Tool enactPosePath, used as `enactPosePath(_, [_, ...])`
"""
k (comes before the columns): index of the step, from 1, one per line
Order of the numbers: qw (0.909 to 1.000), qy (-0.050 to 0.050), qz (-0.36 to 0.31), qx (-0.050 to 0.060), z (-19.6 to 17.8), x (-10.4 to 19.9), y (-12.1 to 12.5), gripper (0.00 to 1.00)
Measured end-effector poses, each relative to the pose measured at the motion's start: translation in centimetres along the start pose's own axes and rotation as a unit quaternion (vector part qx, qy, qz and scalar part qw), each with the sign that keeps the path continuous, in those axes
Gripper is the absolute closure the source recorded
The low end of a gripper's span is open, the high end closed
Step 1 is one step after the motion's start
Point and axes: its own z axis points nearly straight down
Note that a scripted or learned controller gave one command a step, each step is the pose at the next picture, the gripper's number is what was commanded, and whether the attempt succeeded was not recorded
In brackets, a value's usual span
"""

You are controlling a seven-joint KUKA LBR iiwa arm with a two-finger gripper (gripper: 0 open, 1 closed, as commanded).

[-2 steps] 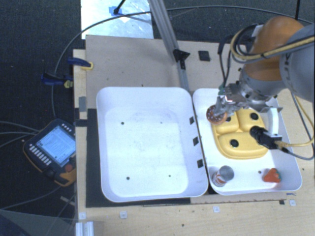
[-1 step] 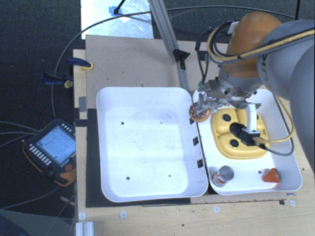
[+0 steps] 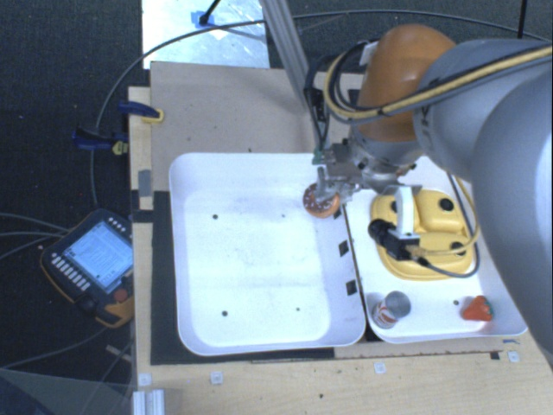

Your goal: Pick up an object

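- One small round brown-and-pink doughnut-like toy lies at the upper right edge of the left white bin, mid-frame.
- The tool sits right above it; whether it is clenched or released, I cannot tell.
- It looks light, rigid and slightly slick; pinching across its rim seems best.

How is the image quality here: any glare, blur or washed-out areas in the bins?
Camera view: the left bin is bright and nearly blown out, its floor showing little texture; the arm looms large and soft near the lens; the end effector and the small brown object under it are slightly blurred; the yellow object in the right bin reads clearly.
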Motion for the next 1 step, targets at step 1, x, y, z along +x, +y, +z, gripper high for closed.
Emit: enactPosePath(1, [1.0000, 0.000, 0.001, 0.000, -0.47, 4.28, 0.10, 1.00])
